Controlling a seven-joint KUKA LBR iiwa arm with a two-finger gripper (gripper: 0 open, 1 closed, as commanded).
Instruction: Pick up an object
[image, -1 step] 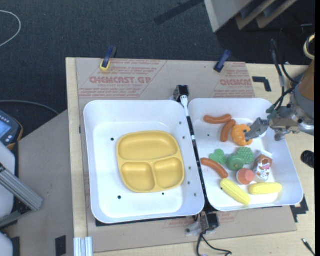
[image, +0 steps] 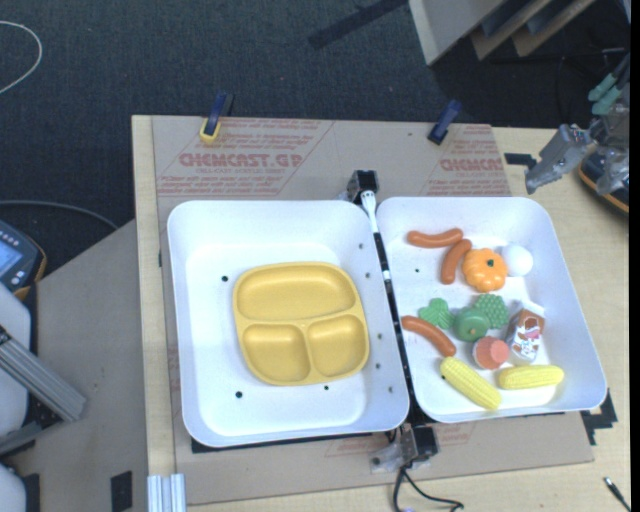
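- Toy food — heaped in right bin, toward its middle and near side; nothing lifted.
- Among it: orange pumpkin, touching a white ball; two sausages at the far side, a third by the divide; broccoli; corn and a banana along the near wall.
- Small carton with a red and white label, print too small to read.
- "CHEMCAST GP" in red on the brown board beyond the bins; finer lines above it illegible. Same print repeated at a slant near the right bin, only partly legible.
- Gripper at the far right, above the board and beyond the right bin's far corner, well apart from the toys. Spread or closed: cannot tell; seen as a grey blur, arm behind it cut off by the frame edge.
- Green pieces beside the broccoli packed tight, hard to tell apart; a red disc half tucked under them.
- Left bin with a yellow plate of three compartments, centred, bare white floor all round.
- Right bin: open floor in the far left corner and along the right wall — toys crowd the near wall.
- Clamps on the board's far edge.
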